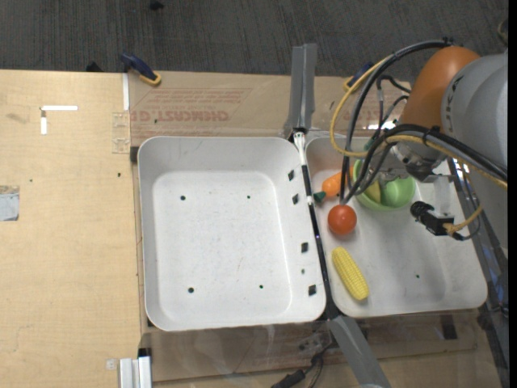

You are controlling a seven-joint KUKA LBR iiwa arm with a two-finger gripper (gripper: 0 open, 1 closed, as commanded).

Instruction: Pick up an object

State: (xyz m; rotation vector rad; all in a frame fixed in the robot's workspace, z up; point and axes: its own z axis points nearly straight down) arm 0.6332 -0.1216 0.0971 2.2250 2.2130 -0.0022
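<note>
Gripper [404, 172]: low over the green apple [394, 191]; grip state unreadable.
Advice: centre on it, clear of the tomato [342, 219].

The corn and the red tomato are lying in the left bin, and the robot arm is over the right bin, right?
Not quite. The camera view shows the corn and the red tomato lying in the right bin, not the left bin. The rest is right: the robot arm is over the right bin.
</note>
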